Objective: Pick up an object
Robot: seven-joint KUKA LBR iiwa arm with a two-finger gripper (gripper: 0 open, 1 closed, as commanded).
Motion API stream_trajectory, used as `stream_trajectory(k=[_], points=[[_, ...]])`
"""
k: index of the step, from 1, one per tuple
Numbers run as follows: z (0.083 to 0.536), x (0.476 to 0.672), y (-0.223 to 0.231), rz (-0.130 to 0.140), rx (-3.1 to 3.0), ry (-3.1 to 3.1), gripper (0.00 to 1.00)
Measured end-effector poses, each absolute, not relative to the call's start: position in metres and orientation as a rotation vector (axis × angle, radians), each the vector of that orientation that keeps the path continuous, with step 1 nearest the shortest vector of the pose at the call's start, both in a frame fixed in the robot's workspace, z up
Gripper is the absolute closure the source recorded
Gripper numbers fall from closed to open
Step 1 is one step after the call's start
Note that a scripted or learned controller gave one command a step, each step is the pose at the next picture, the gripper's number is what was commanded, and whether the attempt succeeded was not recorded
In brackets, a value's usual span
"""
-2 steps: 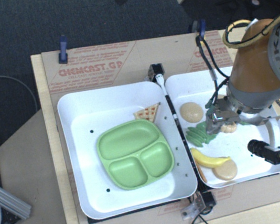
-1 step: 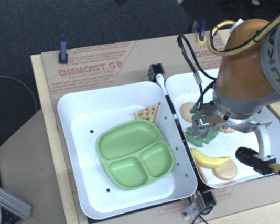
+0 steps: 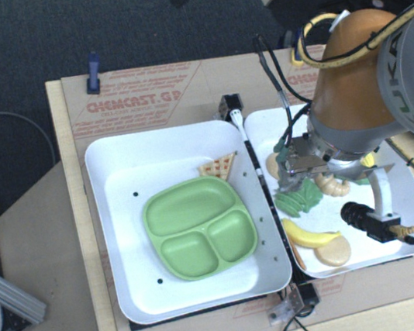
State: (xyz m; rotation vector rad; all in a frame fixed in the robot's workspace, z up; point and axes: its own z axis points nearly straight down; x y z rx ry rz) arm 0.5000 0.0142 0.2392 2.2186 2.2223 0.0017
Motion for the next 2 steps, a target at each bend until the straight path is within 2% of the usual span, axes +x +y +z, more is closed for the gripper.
stream_trajectory(k=[1, 2], points=[[0.187, 0.489, 0.106, -0.006, 2.218, 2.235, 1.0], [0.353, 0.48, 0.174, 0.029, 2.205, 2.231, 1.0]])
